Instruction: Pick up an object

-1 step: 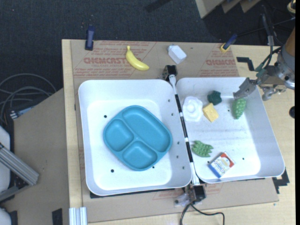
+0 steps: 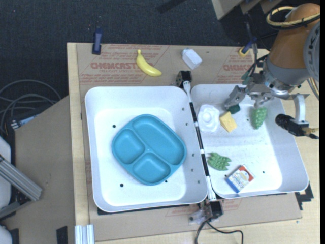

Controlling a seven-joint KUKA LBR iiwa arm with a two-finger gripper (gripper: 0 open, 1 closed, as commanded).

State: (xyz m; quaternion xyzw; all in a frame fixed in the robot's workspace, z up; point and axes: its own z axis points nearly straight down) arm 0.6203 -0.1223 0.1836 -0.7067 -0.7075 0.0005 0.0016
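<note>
I had my claw [image 2: 247,98] spread wide over the back of the right bin [image 2: 284,156], with nothing between the fingers. One finger reached down-left toward the cheese [image 2: 228,121], the other hung above the green cluster [image 2: 259,117].

The left bin [image 2: 101,136] carried the blue tray [image 2: 148,148], too big and flat for me, so I judged the right bin's small pieces the fair targets. The green cluster sat nearest, just beneath my right finger, so I took it as my thing. To do it well I needed to shift right until it sat midway between the fingers, then drop straight and close across its narrow width.

Its long axis ran roughly front to back in the bin, the thinner end seemingly toward me, though the view was too coarse to be sure. The cheese wedge touched the white cup [image 2: 207,117], which would have crowded a grasp there. The leaf [image 2: 219,160] and packet [image 2: 239,178] lay well apart near the front.
</note>
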